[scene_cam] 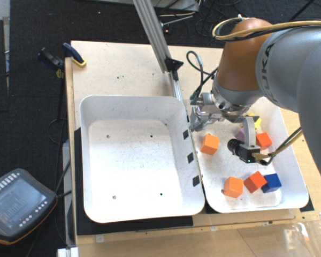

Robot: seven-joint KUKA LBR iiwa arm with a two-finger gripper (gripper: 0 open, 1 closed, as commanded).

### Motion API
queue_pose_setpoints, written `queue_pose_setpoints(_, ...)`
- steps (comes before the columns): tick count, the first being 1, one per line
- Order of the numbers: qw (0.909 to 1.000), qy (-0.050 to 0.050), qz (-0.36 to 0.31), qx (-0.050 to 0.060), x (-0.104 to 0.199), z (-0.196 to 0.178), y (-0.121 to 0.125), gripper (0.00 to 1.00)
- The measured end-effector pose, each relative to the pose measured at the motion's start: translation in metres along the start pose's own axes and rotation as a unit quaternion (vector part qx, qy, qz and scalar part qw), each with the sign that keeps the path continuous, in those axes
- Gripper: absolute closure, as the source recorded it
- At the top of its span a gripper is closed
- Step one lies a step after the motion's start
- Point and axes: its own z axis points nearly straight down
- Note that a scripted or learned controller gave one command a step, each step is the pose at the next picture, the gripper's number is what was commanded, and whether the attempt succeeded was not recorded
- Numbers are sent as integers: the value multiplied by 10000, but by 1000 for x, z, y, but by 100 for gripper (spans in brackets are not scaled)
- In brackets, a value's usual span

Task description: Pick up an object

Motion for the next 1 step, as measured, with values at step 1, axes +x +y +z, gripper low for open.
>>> queue_pose_setpoints(1,10000,-4,4,1,51,5,-15,100)
